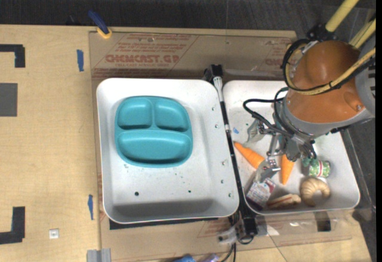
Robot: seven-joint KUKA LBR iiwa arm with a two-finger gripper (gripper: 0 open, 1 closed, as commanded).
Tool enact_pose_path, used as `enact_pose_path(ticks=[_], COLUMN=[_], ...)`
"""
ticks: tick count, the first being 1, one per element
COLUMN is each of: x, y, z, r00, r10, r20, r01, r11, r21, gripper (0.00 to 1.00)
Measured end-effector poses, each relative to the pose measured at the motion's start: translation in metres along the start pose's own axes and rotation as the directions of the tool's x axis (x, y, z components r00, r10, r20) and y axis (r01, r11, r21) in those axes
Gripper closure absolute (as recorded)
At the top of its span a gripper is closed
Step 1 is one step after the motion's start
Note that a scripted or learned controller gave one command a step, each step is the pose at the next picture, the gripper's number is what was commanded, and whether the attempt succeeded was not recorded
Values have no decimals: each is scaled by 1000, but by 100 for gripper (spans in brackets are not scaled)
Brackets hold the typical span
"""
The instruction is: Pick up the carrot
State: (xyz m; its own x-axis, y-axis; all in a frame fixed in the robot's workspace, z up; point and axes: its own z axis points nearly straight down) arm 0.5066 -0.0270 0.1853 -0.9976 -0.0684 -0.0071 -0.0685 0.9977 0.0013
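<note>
Two white bins sit side by side on the bench. The left bin [113,195] has a blue plate [154,131] in it, with three little sections. The right bin [349,189] has the small things in it.

The arm [319,85] comes in from the right and hangs over the right bin. It is grey with a big orange band. Its gripper [273,156] points down into the bin, near the middle.

The carrot [249,154] lies on the bin floor, just left of the gripper. It is orange and lies at a slant. Its thin end points up and to the left, and its other end goes under the gripper. I cannot tell how wide the fingers are, or if they have the carrot.

A second orange piece [287,169] stands just right of the gripper. Near it sit a green and white can [316,166], a brown onion [314,190] and a small packet [260,190].
</note>
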Motion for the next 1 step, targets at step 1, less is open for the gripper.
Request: enact_pose_path(ticks=[1], x=[24], y=[-11], z=[0], r00=[955], r10=[296], r20=[-5], r01=[-296], r11=[955], r21=[2], gripper=[0])
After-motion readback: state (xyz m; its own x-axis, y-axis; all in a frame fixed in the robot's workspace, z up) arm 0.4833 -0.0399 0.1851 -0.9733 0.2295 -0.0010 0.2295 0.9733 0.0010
